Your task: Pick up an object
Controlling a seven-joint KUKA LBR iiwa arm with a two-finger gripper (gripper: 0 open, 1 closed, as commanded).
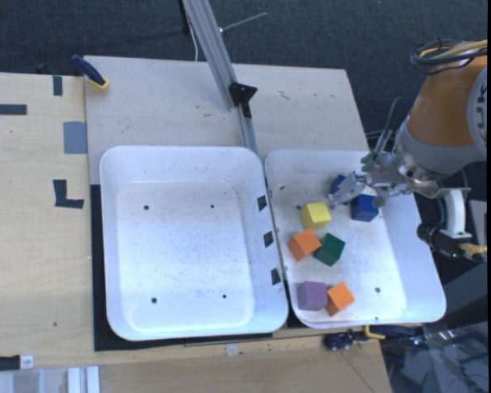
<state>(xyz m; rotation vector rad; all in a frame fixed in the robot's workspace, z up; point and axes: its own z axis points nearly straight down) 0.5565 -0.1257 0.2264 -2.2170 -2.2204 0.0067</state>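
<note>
Presently, item by item. Arm (446, 113): grey with an orange band, reaching in from the right over the right bin (409, 293). Gripper (353, 188): low over the far part of that bin, its blue-tipped end near 440,258; finger state cannot be told from this view.

Blue cube (365, 209): lies on the bin floor just beside the gripper, on its near-right side, seemingly touching or nearly so; whether it sits between the fingers cannot be told.

Yellow cube (317, 214): just left of and below the gripper, apart from it.
Orange cube (304, 243): nearer the camera, touching or just beside the green cube (331, 249).
Purple cube (313, 295): near the bin's front edge, with a second, smaller orange block (340, 298) just beside it on the right.

Left bin (184, 244): white, speckled floor, a few dark dots, beside the right bin.

Bench (33, 219): pale wood with dark tape marks on the left; a lighter board (188, 97) under the far side of the bins. Metal rail (217, 47): runs at a slant from the top down to the gap between the bins. Floor beyond: dark carpet (82, 11).
</note>
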